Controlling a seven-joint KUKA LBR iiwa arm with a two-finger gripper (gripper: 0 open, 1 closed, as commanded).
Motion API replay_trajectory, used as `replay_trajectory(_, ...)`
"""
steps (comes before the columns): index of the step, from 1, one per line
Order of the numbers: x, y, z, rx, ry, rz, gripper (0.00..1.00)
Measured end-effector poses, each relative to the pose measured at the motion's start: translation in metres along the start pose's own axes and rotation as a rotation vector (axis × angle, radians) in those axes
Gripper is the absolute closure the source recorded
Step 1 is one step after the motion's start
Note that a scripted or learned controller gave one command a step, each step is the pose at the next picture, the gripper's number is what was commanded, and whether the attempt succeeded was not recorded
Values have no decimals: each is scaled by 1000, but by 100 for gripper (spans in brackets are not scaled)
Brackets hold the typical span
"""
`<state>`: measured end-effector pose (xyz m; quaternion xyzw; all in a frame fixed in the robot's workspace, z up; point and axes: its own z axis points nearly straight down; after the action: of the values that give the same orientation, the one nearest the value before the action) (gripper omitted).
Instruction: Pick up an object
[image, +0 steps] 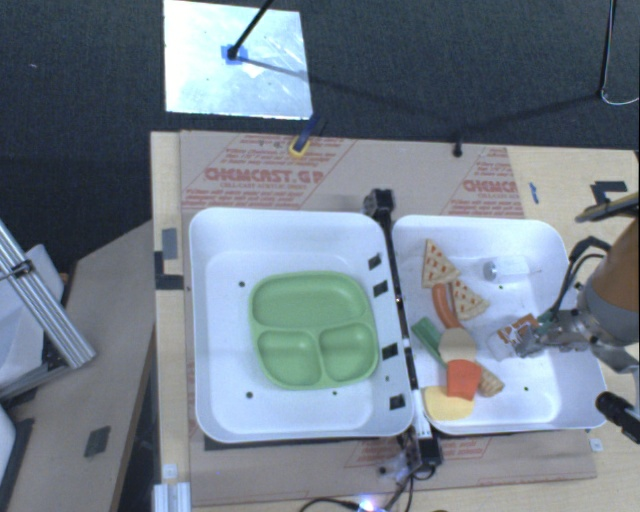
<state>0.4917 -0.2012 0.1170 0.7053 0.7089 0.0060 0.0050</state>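
The right bin (540, 405) holds several toy food pieces. Two pizza slices (437, 263) (466, 298) lie at its upper left with a reddish sausage (444, 305) between them. Below these are a green piece (426, 335), a pale round piece (458, 345), an orange-red block (462, 378) and a yellow piece (449, 404). A clear item (505, 270) lies near the far wall. A small brown and white item (514, 331) sits mid-right. My gripper (538, 337) comes in low from the right, its tip right against that brown item; whether it grips the item is unclear.
The left bin (220, 390) carries a green divided plate (312, 329). A black hinge strip (392, 310) runs between the bins. Cardboard (260, 175) lies under both bins. The grey arm (612, 315) fills the right bin's right side.
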Motion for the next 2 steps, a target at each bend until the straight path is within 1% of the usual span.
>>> replay_trajectory(1,2,1,-64,8,-4,1,100)
replay_trajectory(2,2,4,-110,9,-4,0,100)
